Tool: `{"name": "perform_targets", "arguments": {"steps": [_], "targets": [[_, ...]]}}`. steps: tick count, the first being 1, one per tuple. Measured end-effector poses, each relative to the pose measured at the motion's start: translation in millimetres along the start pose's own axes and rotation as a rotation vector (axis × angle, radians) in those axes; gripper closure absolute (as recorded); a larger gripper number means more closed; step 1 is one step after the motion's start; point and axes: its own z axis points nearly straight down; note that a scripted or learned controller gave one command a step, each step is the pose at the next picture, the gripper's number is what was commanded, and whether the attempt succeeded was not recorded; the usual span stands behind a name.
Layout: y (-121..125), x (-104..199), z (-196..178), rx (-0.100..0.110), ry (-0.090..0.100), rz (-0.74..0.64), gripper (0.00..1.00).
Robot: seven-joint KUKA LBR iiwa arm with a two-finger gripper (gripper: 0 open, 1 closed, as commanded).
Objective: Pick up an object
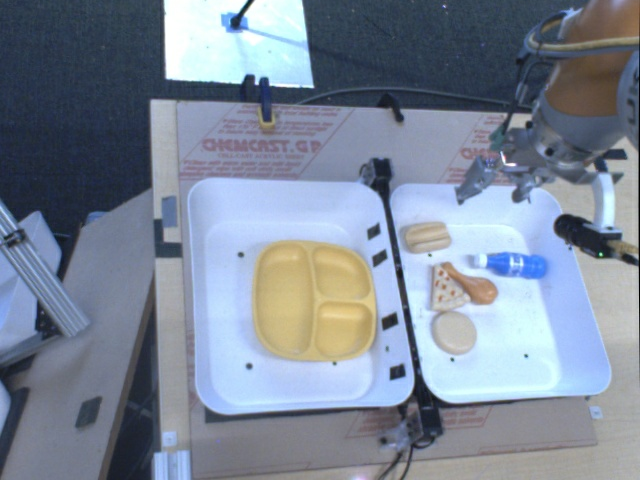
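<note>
White right bin (pixel 575 368), fingers (pixel 497 180) spread wide — holding nothing — above its back rim.

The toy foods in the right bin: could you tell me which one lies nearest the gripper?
The hot dog bun, at the bin's far left corner, lies closest below the gripper. The blue bottle, chicken drumstick, pizza slice and round cookie sit farther toward the near side.

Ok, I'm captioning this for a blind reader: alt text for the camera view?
The end effector hangs open over the far edge of the right bin, which holds a bun, blue bottle, drumstick, pizza slice and round cookie. The left bin holds a yellow divided plate.
</note>
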Motion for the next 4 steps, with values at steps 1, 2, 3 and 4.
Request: {"name": "perform_targets", "arguments": {"steps": [1,2,3,4], "targets": [[2.2,0.9,61.2,0.001,0.0,0.001,0.0],[0.6,8.4,105.4,0.001,0.0,0.0,0.0],[1.1,8.7,144.7,0.0,0.0,0.002,0.0],[1.7,8.6,133.5,-0.002,0.0,0.001,1.0]]}}
